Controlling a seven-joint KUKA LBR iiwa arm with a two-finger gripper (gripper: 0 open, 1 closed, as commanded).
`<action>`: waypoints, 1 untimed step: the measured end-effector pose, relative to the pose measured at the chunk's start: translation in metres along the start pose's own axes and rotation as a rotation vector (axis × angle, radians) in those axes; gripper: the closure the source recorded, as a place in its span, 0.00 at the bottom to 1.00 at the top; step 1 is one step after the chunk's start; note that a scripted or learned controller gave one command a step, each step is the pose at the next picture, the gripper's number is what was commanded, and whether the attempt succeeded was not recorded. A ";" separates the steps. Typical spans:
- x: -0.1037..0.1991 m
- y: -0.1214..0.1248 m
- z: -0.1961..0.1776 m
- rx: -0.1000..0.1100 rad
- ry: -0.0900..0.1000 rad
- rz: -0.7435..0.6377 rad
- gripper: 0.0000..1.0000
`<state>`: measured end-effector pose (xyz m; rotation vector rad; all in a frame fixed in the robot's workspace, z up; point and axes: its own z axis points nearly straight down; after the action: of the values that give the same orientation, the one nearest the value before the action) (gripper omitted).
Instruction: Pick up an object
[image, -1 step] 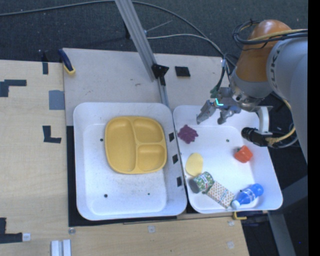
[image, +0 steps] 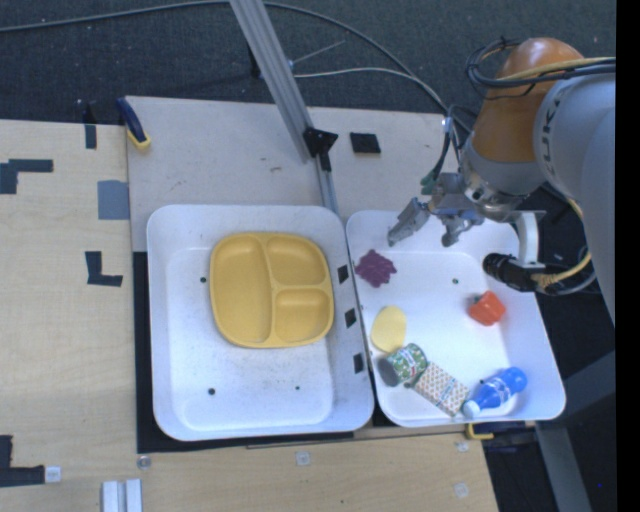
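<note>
Two shallow white bins sit side by side on the counter (image: 230, 150), a left bin (image: 170, 330) and a right bin (image: 530, 360). The left bin holds one thing, a yellow divided plate (image: 271, 289) with three compartments, lying flat toward the far part of the bin. The right bin holds five loose things. One purple piece (image: 375, 266) lies near the bin's far left corner. One pale yellow piece (image: 389, 327) lies nearer, close to the left wall. Just nearer than that, one small green-and-white can (image: 406, 364) lies on its side, touching or almost touching one patterned flat packet (image: 440, 388) that runs at a slant toward the near wall. One blue-and-white bottle (image: 496, 392) lies at the near right, just beside the packet's end. One orange block (image: 487, 308) sits alone near the right wall, well apart from the others. The single grey arm (image: 580, 130), with its orange band, reaches in from the right, and its gripper (image: 432, 226) hangs over the far edge of the right bin. Its two fingers (image: 405, 222) are spread apart with nothing between them. The purple piece is the nearest thing to the gripper, lying just to its near left, apart from the fingers.
</note>
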<state>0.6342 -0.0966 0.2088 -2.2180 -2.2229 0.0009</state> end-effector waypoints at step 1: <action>0.003 -0.006 0.045 0.004 -0.001 0.000 0.00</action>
<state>0.6285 -0.0934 0.1637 -2.2172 -2.2213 0.0068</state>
